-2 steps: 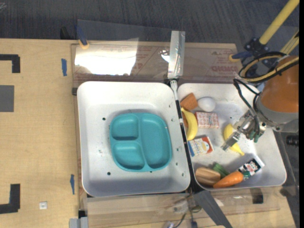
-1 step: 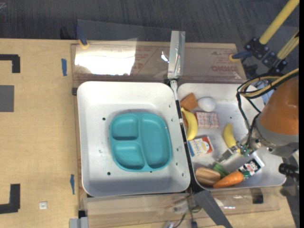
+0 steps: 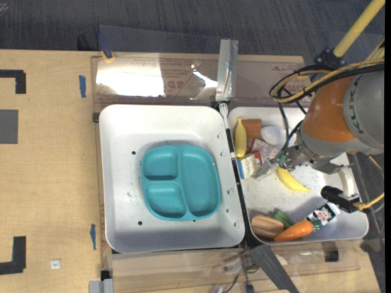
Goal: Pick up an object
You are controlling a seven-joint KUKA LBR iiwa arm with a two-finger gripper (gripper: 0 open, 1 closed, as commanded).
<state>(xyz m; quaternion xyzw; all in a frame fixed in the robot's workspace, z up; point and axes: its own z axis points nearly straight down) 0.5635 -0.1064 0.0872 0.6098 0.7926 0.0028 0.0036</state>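
Observation:
My gripper (image 3: pixel 273 163) reaches down into the right bin (image 3: pixel 351 229) from the right, below the grey wrist with its orange band. It hangs over the cluster at the bin's left side, next to a small carton (image 3: pixel 247 164) and just left of a yellow banana (image 3: pixel 293 181). A second yellow banana (image 3: pixel 240 137) lies along the bin's left wall, with a red-brown box (image 3: pixel 253 129) and a white round thing (image 3: pixel 272 135) beside it. I see nothing clearly held between the fingers.
An orange carrot (image 3: pixel 295 230), a tan bread-like piece (image 3: pixel 266 224), a green item (image 3: pixel 283 217) and a small black-and-white bottle (image 3: pixel 322 214) lie near the right bin's front. The left bin (image 3: pixel 116 163) holds a teal divided plate (image 3: pixel 181 182).

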